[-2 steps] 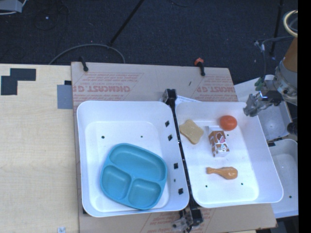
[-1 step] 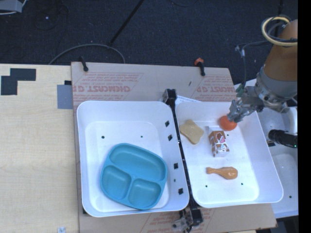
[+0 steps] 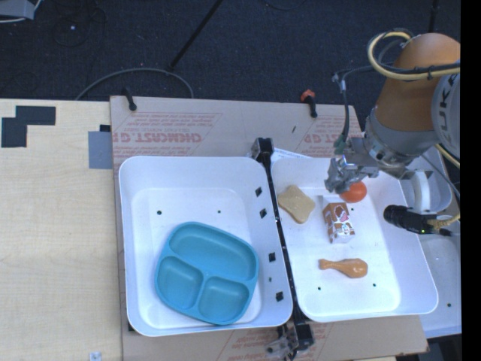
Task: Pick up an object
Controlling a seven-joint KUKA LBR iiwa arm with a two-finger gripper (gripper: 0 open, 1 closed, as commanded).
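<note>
Hovering claw (image 3: 343, 183) | round glossy tomato (image 3: 355, 192) | matte blue tray (image 3: 205, 271)

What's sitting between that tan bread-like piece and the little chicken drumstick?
Only bare white bin floor, in the camera view. The small carton lies just off to the right of that stretch.

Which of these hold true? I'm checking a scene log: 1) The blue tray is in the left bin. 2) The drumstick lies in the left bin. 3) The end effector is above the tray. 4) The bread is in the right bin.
1) True: the blue tray lies in the left bin.
2) False: the drumstick lies in the right bin.
3) False: the end effector is by the tomato.
4) True: the bread is there.
</note>
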